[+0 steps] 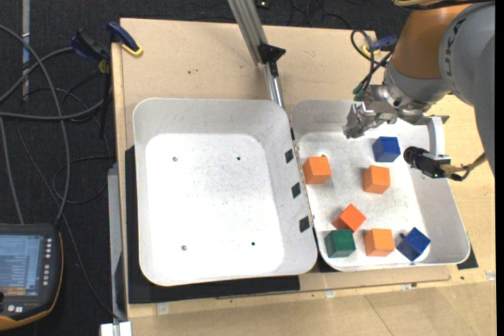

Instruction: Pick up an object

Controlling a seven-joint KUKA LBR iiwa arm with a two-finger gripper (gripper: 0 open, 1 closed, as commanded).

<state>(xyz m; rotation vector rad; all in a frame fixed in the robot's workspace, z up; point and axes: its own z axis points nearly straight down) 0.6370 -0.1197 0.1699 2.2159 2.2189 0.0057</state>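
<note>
Over the far part of the right bin, the gripper hangs from the grey and orange arm, which enters from the right. Whether the gripper is open or closed cannot be told from this angle; no object is visible in it.

The right bin holds seven blocks. A blue block lies just right of the gripper, near but apart from it. An orange block sits near the bin's left wall, and a second orange block lies near the middle. Toward the near end are a third orange block, tilted, a green block just left of and nearer than it, a fourth orange block, and a second blue block by the near right corner.

The left bin lies beside the right bin on the tabletop. A metal pole slants in from the far side toward the bins' shared edge.
</note>
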